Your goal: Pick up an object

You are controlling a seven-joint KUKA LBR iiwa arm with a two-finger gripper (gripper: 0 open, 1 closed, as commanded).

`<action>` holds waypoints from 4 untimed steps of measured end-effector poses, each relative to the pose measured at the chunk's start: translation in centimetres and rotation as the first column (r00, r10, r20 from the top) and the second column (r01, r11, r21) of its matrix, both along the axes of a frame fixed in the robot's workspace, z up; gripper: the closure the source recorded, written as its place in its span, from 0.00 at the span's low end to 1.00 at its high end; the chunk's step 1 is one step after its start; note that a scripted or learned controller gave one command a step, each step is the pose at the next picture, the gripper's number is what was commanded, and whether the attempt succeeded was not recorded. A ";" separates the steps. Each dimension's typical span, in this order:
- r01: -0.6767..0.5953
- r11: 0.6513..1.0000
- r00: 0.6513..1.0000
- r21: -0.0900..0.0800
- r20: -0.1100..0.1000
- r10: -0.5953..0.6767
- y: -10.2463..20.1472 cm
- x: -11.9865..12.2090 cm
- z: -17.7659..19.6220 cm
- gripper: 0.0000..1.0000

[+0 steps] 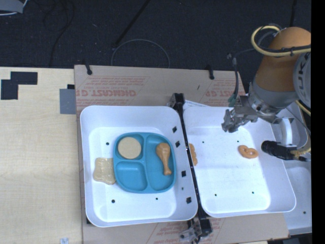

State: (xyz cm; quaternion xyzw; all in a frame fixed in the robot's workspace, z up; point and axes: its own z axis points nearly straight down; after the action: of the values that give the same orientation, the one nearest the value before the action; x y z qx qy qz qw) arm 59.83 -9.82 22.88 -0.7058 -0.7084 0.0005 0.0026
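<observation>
In the right bin a small tan pretzel lies toward the right side. My gripper hangs over the bin's far part, up and to the left of the pretzel, with nothing seen between its fingers. An orange-tan piece rests against the right bin's left wall. The left bin holds a blue divided tray with a round cracker and a drumstick in its compartments. A pale toast slice lies just left of the tray.
A black divider clamp runs between the two bins. Cardboard lies under the bins, and the wooden bench top extends to the left. The middle and near part of the right bin is bare white floor.
</observation>
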 end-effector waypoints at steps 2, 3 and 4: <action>0.000 1.000 1.000 -0.001 -0.001 0.000 9.9 -5.1 1.2 1.00; 0.001 1.000 1.000 -0.002 -0.003 -0.001 14.7 -7.4 -0.4 1.00; -0.001 1.000 1.000 -0.001 -0.002 0.001 20.5 -9.5 0.3 1.00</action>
State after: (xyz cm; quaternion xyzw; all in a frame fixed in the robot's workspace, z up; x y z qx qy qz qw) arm 50.36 10.64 23.19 -0.7054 -0.7088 0.0016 0.0027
